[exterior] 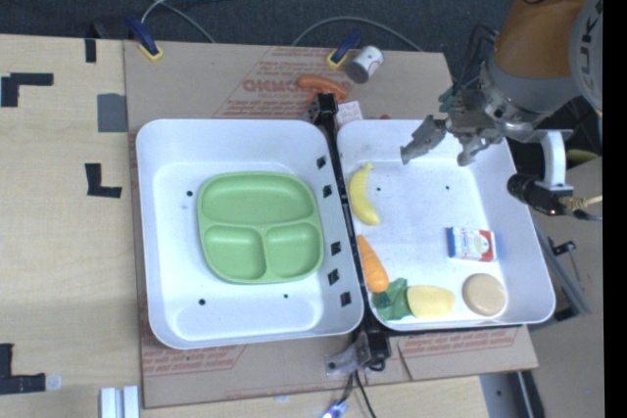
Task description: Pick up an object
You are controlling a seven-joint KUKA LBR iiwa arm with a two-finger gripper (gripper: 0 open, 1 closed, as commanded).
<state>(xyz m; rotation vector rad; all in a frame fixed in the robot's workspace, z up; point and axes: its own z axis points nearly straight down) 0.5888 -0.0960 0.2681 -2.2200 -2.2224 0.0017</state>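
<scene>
1. The wooden tabletop [59, 240] carries a cardboard sheet [255, 83], on which two shallow white bins sit side by side, joined by black clips along their shared edge.
2. The grey-and-orange arm [544, 24] reaches in from the right, its wrist poised above the upper part of the right bin [509, 230].
3. The left bin [167, 240] holds a green divided plate [261, 226] with three compartments, lying flat near the bin's centre.
4. The gripper [446, 144] hangs over the right bin's upper area, its two fingers [419, 143] spread apart with nothing between them.
5. A yellow toy banana [363, 194] lies near the right bin's left wall, below and left of the gripper and well apart from it.
6. An orange toy carrot [371, 265] with a green leafy top [394, 296] rests along the same wall, below the banana.
7. A pale yellow lemon-like toy [431, 301] sits at the bin's lower edge, touching the carrot's greens.
8. A round tan cookie-like toy [483, 294] lies just beside the lemon-like toy, in the lower right corner.
9. A small white, blue and red carton [471, 243] lies just above the cookie-like toy.
</scene>
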